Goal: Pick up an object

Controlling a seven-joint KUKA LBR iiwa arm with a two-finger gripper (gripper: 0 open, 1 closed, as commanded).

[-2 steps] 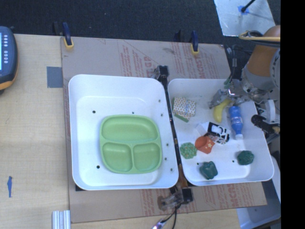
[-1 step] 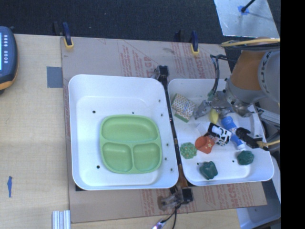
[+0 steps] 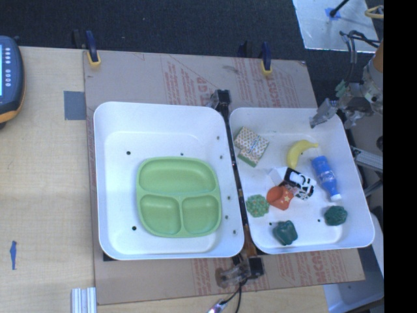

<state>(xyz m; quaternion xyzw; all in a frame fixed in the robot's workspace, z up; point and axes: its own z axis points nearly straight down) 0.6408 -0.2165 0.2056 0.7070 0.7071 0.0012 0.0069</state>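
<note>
The yellow banana (image 3: 301, 151) is lying in the right bin (image 3: 352, 241), just below and a little left of the gripper (image 3: 324, 116), with a blue bottle (image 3: 324, 177) slanting down beside it. The gripper is hanging over the bin's upper right rim, touching nothing, and whether it is released or clenched I cannot tell from here. Farther from it a black-and-white toy (image 3: 300, 183) is lying against a red block (image 3: 281, 196), with a light green lump (image 3: 257, 205) beside them. A patterned box (image 3: 251, 145) is sitting to the gripper's left. Two dark green pieces (image 3: 285, 231) (image 3: 335, 215) are resting near the bin's lower edge. Well left, a green divided tray (image 3: 178, 196) is lying in the left bin (image 3: 111, 175).
</note>
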